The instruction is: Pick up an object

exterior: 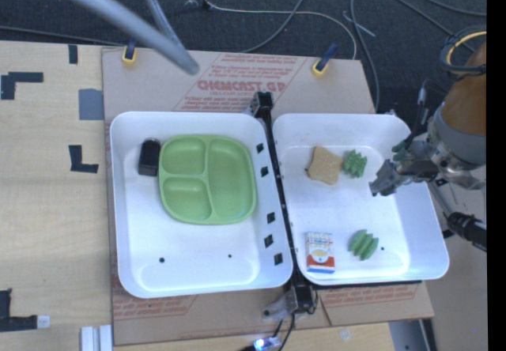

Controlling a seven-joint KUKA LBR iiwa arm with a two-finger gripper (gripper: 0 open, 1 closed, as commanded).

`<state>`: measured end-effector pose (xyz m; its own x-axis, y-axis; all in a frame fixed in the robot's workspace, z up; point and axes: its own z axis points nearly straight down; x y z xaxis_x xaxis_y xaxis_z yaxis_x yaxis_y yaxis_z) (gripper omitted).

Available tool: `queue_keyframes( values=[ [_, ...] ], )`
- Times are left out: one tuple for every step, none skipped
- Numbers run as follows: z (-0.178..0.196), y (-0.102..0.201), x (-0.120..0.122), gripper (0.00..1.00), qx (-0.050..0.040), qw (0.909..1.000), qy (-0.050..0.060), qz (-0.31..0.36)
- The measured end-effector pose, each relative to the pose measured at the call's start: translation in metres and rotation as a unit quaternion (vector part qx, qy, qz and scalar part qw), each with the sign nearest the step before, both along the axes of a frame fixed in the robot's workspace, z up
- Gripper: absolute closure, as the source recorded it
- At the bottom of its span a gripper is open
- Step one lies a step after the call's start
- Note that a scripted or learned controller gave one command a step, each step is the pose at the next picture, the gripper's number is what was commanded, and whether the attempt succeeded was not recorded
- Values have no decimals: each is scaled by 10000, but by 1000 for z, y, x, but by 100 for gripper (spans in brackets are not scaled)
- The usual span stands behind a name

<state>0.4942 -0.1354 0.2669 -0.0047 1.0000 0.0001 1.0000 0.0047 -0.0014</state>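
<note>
Green tray (208, 180) in left bin (126, 207), jaws (385, 180) over right bin (427, 250)

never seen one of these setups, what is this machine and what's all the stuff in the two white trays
This is one picture from a camera fixed above a workbench, looking down at a slant. The machine is a robot arm, grey with an orange band, reaching in from the right. At its tip is a two-finger gripper, hovering over the right edge of the right bin. Nothing can be seen between its fingers, so it does not look to be holding anything.

Two shallow white bins sit side by side. The left bin holds a green divided plate with a small black block beside it. The right bin holds a tan sponge-like piece with a green toy next to it, another green toy lower down, and a small red, white and blue carton.

The arm's job is simply to pick up one object.
</note>
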Motion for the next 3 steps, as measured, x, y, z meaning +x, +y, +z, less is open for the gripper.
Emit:
queue_keyframes(
  values=[
    [1,52,24,100,6,10000,-3,12],
    [0,96,35,100,1,10000,0,4],
    [-5,156,46,100,2,10000,3,12]
  ],
)
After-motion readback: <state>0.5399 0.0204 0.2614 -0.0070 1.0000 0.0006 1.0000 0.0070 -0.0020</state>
